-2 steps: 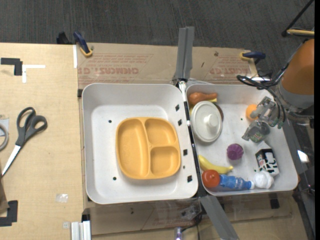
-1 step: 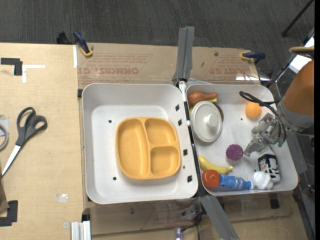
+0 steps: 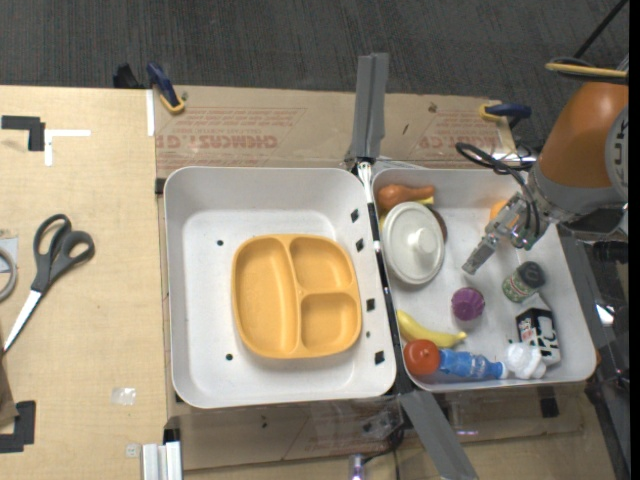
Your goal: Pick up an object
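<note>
Camera view: left bin [image 3: 190, 298] holds a yellow tray [image 3: 297, 295]; hand [image 3: 478, 258], fingers together, hangs over right bin [image 3: 575, 298].

Robot lab — a test table

Two white bins [image 3: 190, 298] clamped [image 3: 166, 86] over cardboard [image 3: 250, 133] on a plywood table [image 3: 75, 368], scissors [image 3: 45, 268] lying loose, dark carpet [image 3: 250, 18] behind — a grey-and-orange arm [image 3: 590, 143] reaching in.

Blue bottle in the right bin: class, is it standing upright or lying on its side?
Lying on its side. The blue bottle stretches lengthwise along the right bin floor, beside the red ball.
</note>
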{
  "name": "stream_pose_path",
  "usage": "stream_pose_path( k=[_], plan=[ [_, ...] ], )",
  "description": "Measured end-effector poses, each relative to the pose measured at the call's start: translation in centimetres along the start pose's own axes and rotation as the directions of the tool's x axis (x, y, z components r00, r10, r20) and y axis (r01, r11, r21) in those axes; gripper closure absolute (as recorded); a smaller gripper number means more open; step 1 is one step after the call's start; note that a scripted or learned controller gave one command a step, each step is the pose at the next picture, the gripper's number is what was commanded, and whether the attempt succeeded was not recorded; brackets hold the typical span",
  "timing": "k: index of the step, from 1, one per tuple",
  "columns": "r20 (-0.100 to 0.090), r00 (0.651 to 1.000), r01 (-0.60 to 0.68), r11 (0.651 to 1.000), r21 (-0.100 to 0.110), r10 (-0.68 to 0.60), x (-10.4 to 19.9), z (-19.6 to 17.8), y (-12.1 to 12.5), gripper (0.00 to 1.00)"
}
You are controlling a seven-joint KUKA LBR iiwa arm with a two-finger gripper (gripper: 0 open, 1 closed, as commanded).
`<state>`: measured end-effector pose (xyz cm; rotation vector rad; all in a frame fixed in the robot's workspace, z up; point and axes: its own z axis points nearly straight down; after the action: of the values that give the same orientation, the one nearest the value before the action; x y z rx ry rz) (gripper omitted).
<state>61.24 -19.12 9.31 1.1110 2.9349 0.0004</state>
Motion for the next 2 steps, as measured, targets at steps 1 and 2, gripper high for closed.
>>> stream_pose_path(
  k=[1,2],
  plan=[
    [-0.002,0.993,-0.121,0.993,0.001,0.121,7.2,0.1,-0.7,0.00],
    [-0.001,0.994,-0.114,0.994,0.001,0.114,8.8,0.1,-4.9,0.00]
  ],
)
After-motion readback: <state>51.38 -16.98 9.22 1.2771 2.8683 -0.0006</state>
